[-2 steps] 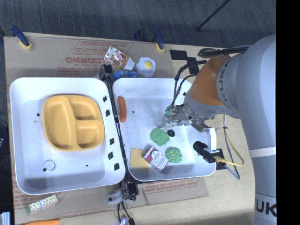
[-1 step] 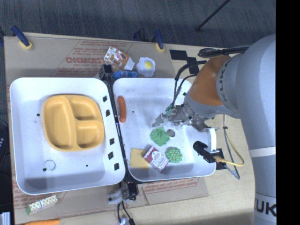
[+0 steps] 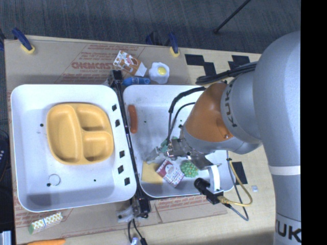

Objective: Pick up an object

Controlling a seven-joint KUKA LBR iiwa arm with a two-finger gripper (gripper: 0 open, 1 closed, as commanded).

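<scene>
Reaching down into the right shallow white bin [image 3: 153, 97], grey arm with orange band [image 3: 207, 119] coming in from the right. Hovering the gripper [image 3: 176, 151] low over a small clutter near the bin's front: red-and-white printed packet [image 3: 171, 172], green bumpy round object [image 3: 189, 168], flat yellow slab [image 3: 150, 173]. Jaws hidden under the wrist housing, so cannot tell their state. Nothing visibly held. Lying apart by the bin's left wall, orange sausage-shaped item [image 3: 133, 118]. Sitting in the left white bin [image 3: 20, 137], yellow compartment tray [image 3: 80, 132], well apart. Judging step as approach or descent, no pick yet. Next calling for centring on one item, likely packet or green object, closing, then lifting straight up. Crowding risking a slip or double grab.
</scene>
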